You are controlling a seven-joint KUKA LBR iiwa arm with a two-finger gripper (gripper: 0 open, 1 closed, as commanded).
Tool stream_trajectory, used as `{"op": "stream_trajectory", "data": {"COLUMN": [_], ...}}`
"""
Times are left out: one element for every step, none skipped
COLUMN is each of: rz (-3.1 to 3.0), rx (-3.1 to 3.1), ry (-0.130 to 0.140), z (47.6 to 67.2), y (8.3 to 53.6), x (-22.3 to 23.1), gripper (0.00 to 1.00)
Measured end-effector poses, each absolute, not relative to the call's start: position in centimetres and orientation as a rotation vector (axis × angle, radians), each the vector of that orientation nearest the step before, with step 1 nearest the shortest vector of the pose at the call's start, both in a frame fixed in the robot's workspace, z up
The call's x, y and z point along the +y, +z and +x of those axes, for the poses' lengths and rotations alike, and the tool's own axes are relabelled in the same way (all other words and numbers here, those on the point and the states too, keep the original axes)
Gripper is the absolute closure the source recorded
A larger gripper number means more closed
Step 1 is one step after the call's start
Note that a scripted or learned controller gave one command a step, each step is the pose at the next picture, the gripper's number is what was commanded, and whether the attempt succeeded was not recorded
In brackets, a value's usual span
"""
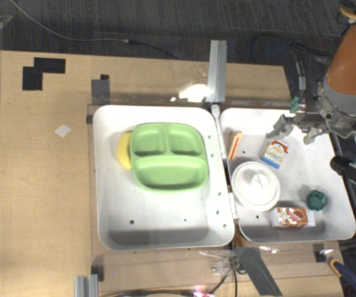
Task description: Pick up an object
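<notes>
The jaws (295,127) stand apart, gripping nothing, over the back of the right bin (338,184), just above and right of a small carton (275,153) lying on the floor. Nearby in that bin are a round white lid (256,184), an orange stick (234,146) by the left wall, a dark green lump (316,199) and a flat printed packet (292,216). The left bin (112,184) holds a glossy green divided plate (168,155) over something yellow (124,151), on a pale wooden surface (35,178).
</notes>
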State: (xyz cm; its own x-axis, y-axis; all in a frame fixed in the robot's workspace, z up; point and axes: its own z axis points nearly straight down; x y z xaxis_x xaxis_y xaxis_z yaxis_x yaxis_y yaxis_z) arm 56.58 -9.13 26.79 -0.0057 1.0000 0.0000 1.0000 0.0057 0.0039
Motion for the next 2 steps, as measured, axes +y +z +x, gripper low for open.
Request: {"op": "stream_trajectory", "data": {"rz": [2.111, 2.231], "rx": [2.328, 2.204], "ry": [0.0, 0.007], "z": [58.7, 60.1], "y": [16.8, 8.7], "x": [-12.3, -15.8], "gripper": [0.0, 0.0]}}
